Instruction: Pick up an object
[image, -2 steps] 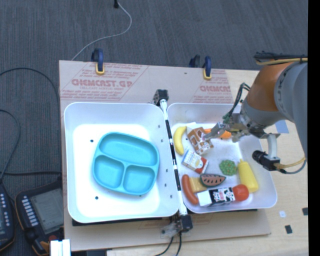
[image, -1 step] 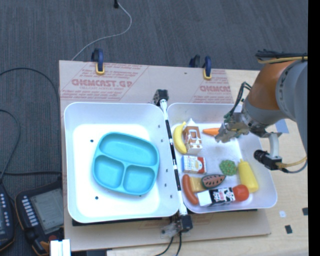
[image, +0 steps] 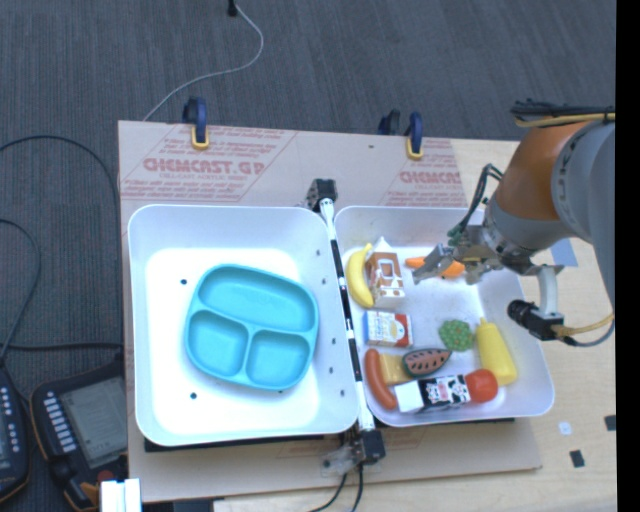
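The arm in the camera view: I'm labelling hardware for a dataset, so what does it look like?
The arm is a thick rounded grey body with a broad orange band above the wrist. Dark cables loop beside the wrist, and the small metallic gripper has dark parts.

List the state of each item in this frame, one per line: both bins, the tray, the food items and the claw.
Left bin: holds the blue tray.
Blue tray: lying flat, compartments bare.
Right bin: crowded with toy food.
Banana: lying against the bin's left wall.
Hot dog: lying flat.
Corn cob: lying flat.
Carrot: at the claw's tip.
Claw: low in the right bin.
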